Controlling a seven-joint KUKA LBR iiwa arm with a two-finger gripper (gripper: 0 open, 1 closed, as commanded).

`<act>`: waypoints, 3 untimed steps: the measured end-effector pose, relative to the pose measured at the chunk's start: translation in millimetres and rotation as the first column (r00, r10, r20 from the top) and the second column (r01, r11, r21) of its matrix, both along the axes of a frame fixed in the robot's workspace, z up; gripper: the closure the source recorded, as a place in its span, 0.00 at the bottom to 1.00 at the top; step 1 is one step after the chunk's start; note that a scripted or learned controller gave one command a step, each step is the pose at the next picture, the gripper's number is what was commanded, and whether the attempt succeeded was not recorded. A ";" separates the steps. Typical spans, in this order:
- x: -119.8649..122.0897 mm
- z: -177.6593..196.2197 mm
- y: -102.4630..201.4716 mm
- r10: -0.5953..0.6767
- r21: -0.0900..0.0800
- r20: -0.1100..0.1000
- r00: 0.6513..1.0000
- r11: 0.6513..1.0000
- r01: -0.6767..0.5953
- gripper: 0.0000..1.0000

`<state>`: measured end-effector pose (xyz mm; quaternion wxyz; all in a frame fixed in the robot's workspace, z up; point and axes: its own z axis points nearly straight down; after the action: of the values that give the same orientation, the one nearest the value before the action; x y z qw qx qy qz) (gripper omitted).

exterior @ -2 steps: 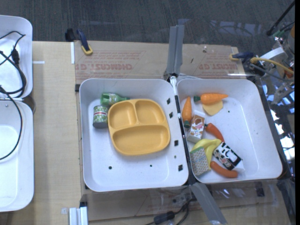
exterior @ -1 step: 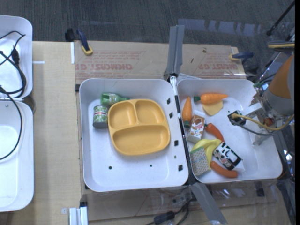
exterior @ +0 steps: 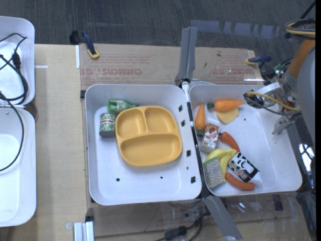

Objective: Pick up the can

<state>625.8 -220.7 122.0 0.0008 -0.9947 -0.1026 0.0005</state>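
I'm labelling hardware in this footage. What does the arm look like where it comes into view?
The arm is a rounded grey body with an orange band near its top. Yellow cables run along it: one loops above the orange band, another trails left over the right bin past dark fittings. Pale metal parts hang below. The gripper is too cluttered to make out.

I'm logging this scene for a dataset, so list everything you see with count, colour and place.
can: one, green-labelled, left bin, against the plate's left edge
bottle: one, green, left bin, lying above the can
divided plate: one, yellow, middle of left bin
carrots: several, orange, right bin
small carton: one, white and red, right bin
banana: one, yellow, right bin
black-and-white box: one, right bin
bins: two, white, side by side
arm: one, grey with orange, right edge
pincer: one, over the right bin's right side
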 end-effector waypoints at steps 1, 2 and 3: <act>-81.2 -31.6 44.8 0.177 0.001 -0.003 0.984 0.984 -0.177 0.00; 0.3 30.1 19.6 0.142 -0.002 0.000 0.990 0.990 -0.142 0.00; -66.1 -32.1 46.9 0.265 0.002 -0.004 0.964 0.964 -0.265 0.00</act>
<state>559.8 -173.9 89.9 0.0015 -0.9720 -0.2349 0.0026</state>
